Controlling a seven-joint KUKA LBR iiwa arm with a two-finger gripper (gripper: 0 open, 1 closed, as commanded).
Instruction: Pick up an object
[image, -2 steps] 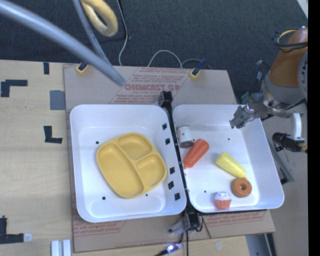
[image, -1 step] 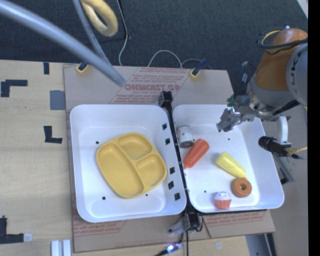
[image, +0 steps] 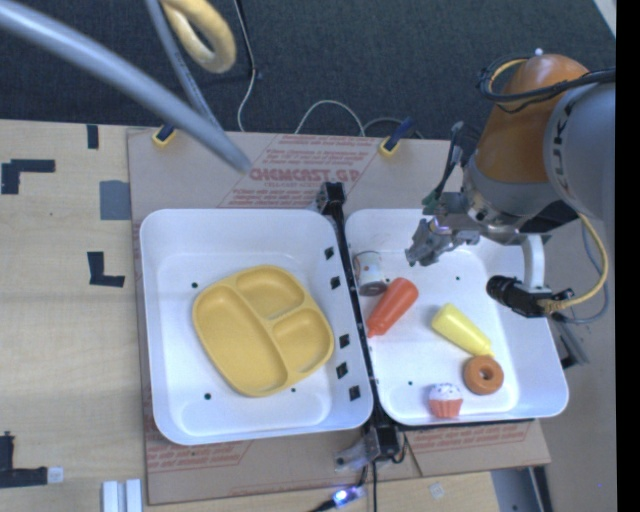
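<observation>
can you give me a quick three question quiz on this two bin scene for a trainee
1. Which bin holds the yellow plastic divided plate: left bin or right bin?
2. True or false: the orange plastic carrot lies against the black divider side of the right bin.
3. Multiple choice: what sits right beside the small brown toy doughnut?
A. a small cupcake with pink base
B. a blue mug
C. a green ball

Key: 1. left bin. 2. true. 3. A. The gripper hovers over the right bin's far part, above the carrot.
</observation>
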